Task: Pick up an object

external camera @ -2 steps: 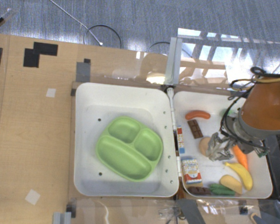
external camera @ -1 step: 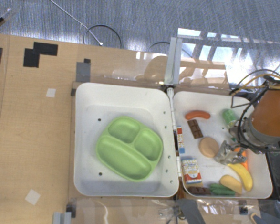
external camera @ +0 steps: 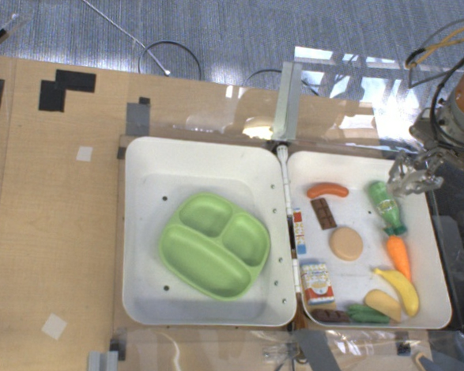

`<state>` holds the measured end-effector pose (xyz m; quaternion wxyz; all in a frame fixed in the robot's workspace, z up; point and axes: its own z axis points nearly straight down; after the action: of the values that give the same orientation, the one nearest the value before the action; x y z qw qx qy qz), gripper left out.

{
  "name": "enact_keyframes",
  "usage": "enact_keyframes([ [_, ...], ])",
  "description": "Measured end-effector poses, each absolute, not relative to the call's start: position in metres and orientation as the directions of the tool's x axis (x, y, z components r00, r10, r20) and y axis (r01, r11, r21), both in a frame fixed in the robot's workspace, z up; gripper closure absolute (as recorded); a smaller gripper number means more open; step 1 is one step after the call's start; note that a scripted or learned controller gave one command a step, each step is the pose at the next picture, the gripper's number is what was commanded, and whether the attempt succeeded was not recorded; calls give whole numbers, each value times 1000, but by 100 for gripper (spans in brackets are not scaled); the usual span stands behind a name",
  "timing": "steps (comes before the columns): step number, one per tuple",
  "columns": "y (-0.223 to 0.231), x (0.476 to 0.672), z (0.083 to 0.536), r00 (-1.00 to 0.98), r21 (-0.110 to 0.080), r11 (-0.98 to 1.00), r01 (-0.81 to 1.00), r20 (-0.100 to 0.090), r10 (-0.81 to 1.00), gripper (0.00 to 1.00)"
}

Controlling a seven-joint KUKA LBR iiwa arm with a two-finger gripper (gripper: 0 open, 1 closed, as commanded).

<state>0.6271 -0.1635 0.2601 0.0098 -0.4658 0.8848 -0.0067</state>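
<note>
My gripper (external camera: 415, 179) hangs over the far right corner of the right bin (external camera: 366, 223), open, with nothing between its fingers. Just left of it and below lies a green bottle (external camera: 385, 201). The same bin holds a red sausage (external camera: 327, 191), a brown chocolate bar (external camera: 323, 213), a round tan bun (external camera: 346, 244), an orange carrot (external camera: 399, 254), a yellow banana (external camera: 399, 286), a yellow lump (external camera: 383, 304), a dark green vegetable (external camera: 368, 314) and a small printed carton (external camera: 316, 282).
The left bin (external camera: 153, 183) carries a green divided plate (external camera: 214, 244). A metal divider (external camera: 287, 216) runs between the bins. Cables (external camera: 440, 45) hang near the arm at the upper right. A wooden bench top (external camera: 46, 231) stretches to the left.
</note>
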Motion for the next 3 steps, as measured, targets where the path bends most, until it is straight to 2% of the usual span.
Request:
enact_keyframes([
  [1,-93,563,226,-629,-2,629,-777,-7,-777,100],
  [2,-96,563,227,-633,-5,633,-774,-6,-774,0],
  [3,-98,635,103,-573,-18,573,-820,-13,-820,0],
])
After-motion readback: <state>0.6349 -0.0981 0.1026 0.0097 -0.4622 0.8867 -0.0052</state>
